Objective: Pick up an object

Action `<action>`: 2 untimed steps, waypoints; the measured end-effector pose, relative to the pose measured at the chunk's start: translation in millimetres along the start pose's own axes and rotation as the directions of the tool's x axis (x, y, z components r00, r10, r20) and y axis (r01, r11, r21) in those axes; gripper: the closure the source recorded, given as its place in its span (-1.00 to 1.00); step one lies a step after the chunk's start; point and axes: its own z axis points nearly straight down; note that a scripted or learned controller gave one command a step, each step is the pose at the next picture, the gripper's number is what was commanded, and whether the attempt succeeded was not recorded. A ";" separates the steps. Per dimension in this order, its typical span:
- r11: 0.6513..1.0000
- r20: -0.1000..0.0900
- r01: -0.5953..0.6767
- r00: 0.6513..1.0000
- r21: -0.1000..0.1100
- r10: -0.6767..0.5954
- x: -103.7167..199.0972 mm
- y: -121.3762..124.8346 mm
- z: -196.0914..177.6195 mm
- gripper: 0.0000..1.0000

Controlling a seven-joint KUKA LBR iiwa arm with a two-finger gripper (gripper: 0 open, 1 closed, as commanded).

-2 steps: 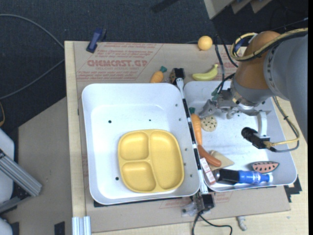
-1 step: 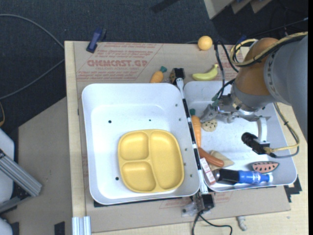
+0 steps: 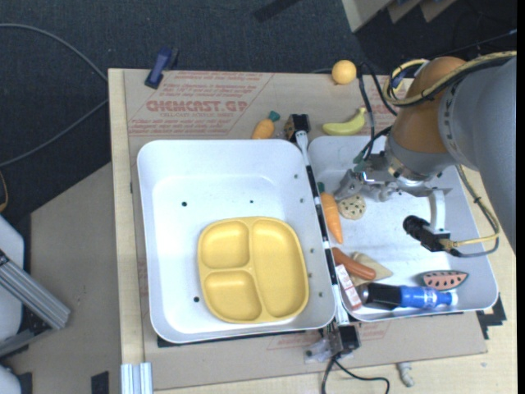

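My gripper (image 3: 361, 183) hangs over the back left part of the right bin (image 3: 480, 257), under the grey wrist with its orange band. Just below it lies a round speckled cookie (image 3: 353, 208). An orange carrot (image 3: 330, 217) rests along the bin's left wall, beside the cookie. Toward the front lie a sausage (image 3: 354, 264), a black and blue marker (image 3: 406, 296) and a watermelon slice (image 3: 445, 279). Nothing shows between the gripper and the cookie.
The left bin (image 3: 164, 171) holds a yellow divided plate (image 3: 252, 268). Behind the bins on the board lie a banana (image 3: 344, 124), an orange ball (image 3: 344, 72), a small carrot toy (image 3: 264, 128) and a blue item (image 3: 160, 66).
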 end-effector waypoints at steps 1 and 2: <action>1.000 -0.002 -0.001 1.000 0.003 0.001 -2.1 -16.6 0.9 -1.00; 1.000 -0.004 0.001 1.000 0.002 -0.001 -0.3 -15.8 -9.4 1.00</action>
